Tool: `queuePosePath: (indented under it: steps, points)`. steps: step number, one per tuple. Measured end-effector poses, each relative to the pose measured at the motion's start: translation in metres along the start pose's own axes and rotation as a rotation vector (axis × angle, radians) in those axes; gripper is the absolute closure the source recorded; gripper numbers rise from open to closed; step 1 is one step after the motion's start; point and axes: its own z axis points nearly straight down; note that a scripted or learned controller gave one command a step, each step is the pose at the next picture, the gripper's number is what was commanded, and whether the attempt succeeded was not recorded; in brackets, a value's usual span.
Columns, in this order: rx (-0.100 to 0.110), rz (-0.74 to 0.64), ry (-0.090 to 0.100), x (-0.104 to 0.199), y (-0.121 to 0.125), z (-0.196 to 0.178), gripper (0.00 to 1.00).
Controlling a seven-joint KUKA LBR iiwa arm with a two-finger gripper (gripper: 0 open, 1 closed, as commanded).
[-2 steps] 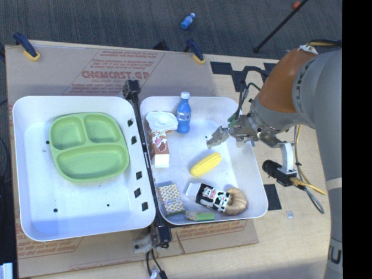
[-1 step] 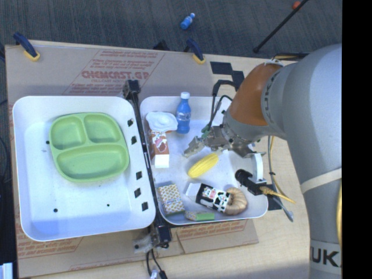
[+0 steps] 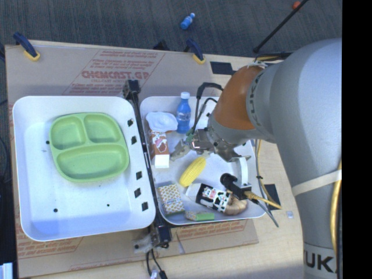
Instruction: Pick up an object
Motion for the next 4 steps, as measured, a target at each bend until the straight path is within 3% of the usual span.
queuePosePath:
  steps: [1,2,3,4]
  points:
    - [-0.003,0.003,0.0,-0.049,0.008,0.0,0.0]
    - [0.0,0.0,0.0,-0.005,0.0,0.0,0.0]
    - [0.0,0.001,0.0,-0.003,-0.016,0.0,0.0]
    - [0.0,0.0,0.0,0.038,-0.05,0.0,0.0]
